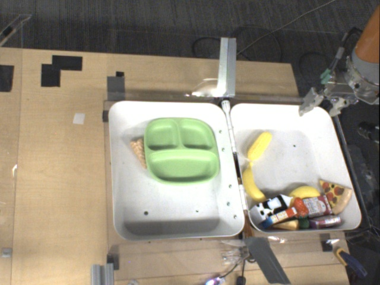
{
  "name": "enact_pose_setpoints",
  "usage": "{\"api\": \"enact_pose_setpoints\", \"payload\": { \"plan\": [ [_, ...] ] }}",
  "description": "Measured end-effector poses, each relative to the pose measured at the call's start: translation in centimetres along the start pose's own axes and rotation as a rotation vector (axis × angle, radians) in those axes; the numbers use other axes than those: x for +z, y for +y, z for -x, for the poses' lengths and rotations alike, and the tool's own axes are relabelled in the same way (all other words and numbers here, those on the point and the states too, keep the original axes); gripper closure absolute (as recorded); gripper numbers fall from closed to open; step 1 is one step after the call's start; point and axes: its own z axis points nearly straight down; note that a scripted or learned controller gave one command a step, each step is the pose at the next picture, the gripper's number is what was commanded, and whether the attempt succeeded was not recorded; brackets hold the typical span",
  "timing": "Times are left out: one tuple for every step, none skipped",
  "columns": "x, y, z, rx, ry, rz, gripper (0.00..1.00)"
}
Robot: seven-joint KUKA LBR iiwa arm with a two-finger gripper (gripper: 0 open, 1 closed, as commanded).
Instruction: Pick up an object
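My gripper (pixel 321 104) hangs over the far right corner of the right bin (pixel 297 153), open with nothing between its fingers. Toys lie below it in that bin. A yellow piece (pixel 259 145) sits near the bin's left wall, with a banana (pixel 252 186) just in front of it. Along the front edge are a black-and-white item (pixel 273 205), a red bottle (pixel 309 207), a lemon (pixel 304 191), a pizza slice (pixel 336 195) and a purple pen (pixel 325 222). All of them are well apart from the gripper.
The left bin (pixel 166 212) holds a green divided plate (pixel 180 149) with a tan waffle piece (pixel 138 152) poking out at its left. A metal post (pixel 227 70) stands behind the seam between the bins. Cables lie on the dark floor beyond.
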Motion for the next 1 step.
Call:
{"api": "enact_pose_setpoints", "payload": {
  "plan": [
    [11.27, 3.00, -9.00, -0.197, 0.001, -0.001, 0.00]
  ]
}}
